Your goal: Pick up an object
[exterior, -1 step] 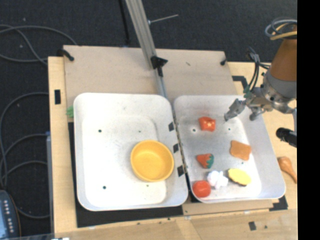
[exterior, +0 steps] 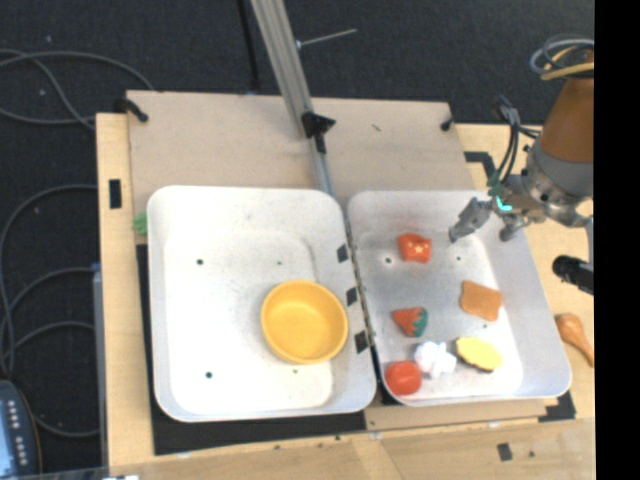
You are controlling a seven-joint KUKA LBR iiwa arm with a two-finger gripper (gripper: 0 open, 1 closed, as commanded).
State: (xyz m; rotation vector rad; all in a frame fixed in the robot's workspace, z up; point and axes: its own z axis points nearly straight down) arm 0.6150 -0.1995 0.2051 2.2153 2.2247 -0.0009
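So we've got the gripper (exterior: 488, 220) hanging over the upper right part of the right bin (exterior: 520, 363), fingers spread apart with nothing between them. Everything worth grabbing sits in that same bin: a red-orange piece (exterior: 414, 248) just to the left of the fingers and nearest to them, an orange block (exterior: 481, 300) lower down, a strawberry-looking thing (exterior: 409, 320) near the middle, then a tomato-ish red ball (exterior: 404, 376), a white lump (exterior: 433, 358) and a yellow piece (exterior: 479, 353) along the bottom. The yellow bowl (exterior: 304, 320) sits alone in the left bin (exterior: 200, 268).

If we're picking, we'd go for the red-orange piece or the orange block, since each stands well apart from its neighbours. The white lump and yellow piece are touching, so closing on one probably shoves the other. We'd centre the open fingers right over the target before dropping, and go low enough to catch its sides, not just the top
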